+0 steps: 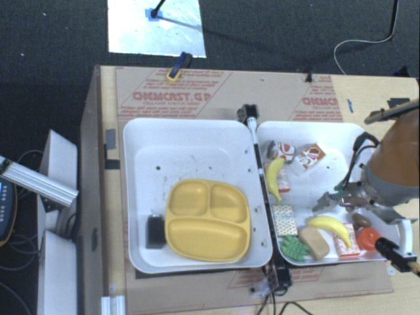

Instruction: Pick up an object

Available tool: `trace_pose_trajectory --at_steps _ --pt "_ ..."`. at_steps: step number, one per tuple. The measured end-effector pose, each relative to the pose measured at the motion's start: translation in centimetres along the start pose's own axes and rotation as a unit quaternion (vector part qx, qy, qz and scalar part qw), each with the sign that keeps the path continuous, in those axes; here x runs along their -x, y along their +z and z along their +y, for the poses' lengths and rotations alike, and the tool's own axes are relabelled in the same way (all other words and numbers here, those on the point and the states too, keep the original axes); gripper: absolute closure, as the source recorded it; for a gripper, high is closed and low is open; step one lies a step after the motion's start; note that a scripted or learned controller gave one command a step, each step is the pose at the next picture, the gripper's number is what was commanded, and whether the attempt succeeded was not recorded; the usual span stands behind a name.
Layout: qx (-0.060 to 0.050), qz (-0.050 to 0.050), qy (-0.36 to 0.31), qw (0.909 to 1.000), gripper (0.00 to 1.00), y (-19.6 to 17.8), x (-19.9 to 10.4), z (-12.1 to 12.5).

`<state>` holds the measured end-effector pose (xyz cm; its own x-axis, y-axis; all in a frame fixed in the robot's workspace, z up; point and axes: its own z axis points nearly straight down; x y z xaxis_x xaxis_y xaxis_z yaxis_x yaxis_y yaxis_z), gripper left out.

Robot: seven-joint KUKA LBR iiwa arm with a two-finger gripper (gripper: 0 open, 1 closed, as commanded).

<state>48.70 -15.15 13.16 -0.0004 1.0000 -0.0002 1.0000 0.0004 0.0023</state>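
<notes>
Arm (397,163): enters at 3 o'clock, its orange band over the right bin's outer side.
Gripper (328,201): hangs over the middle of the right bin (308,133); whether it is wide, narrow or holding anything, I cannot tell (the metal parts blur together at this size).
Bananas: one banana (331,227) lies just at 6 o'clock from the gripper; a second, upright banana (273,176) rests against the divider at 9 o'clock.
Near-edge clutter: a green toy (294,247), a tan block (317,243), a checkered card (284,220) and a red piece (367,239), all toward 6 o'clock, packed close.
Far corner: small red-and-white packets (298,155) at 11 o'clock from the gripper, apart from it.
Left bin (190,133): a yellow divided tray (209,220) at its lower centre, with a black block (155,231) just beside it at 9 o'clock.
</notes>
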Motion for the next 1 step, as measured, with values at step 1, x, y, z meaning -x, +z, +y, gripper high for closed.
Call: trace_pose_trajectory --at_steps 1 --pt "0.002 -0.003 0.001 1.0 0.0 4.36 -3.24 0.1"
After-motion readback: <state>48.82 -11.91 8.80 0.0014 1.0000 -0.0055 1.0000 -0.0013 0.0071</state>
